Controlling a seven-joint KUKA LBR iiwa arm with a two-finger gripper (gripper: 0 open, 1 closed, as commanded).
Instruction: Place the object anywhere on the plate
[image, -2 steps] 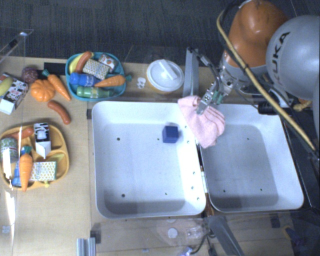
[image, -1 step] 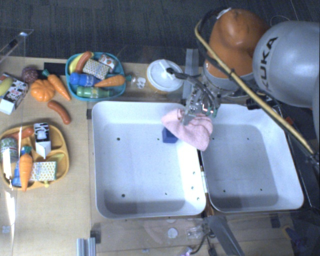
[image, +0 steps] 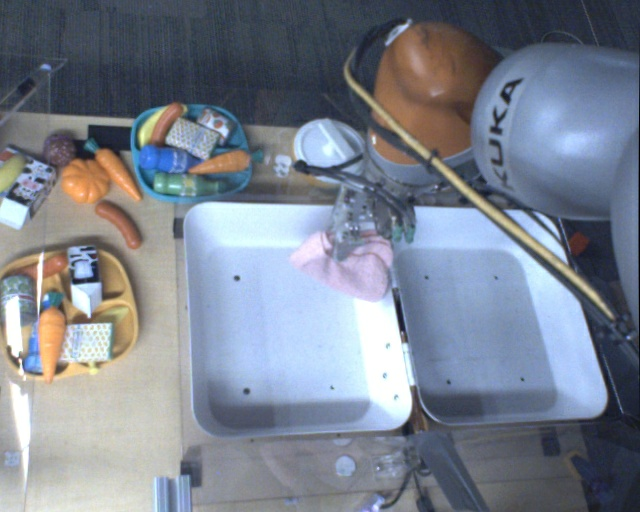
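Camera view.
Item 1: crumpled pink soft cloth (image: 357, 272). It is in the far right corner of the left shallow white bin (image: 270, 340), and its right edge reaches the rim shared with the right shallow white bin (image: 490, 340). Its top is drawn up in a peak directly under the tool (image: 350, 238).
Item 2: tool, on the grey arm, touching the cloth's peak. Whether it is wide, narrow or gripping cannot be told from this angle.
Item 3: round white plate (image: 322, 145), on the desk (image: 155, 300) just beyond the left bin's far rim and near the tool. This is judged the likely target.
Item 4: yellow oval tray (image: 128, 290) and blue bowl (image: 195, 192), both full of toy foods, well off to the left.

Handling note: the cloth is probably light, limp and unbreakable. It will likely sag and trail when lifted. A pinch on the raised central fold should suit it best, as a loose edge could slip free.
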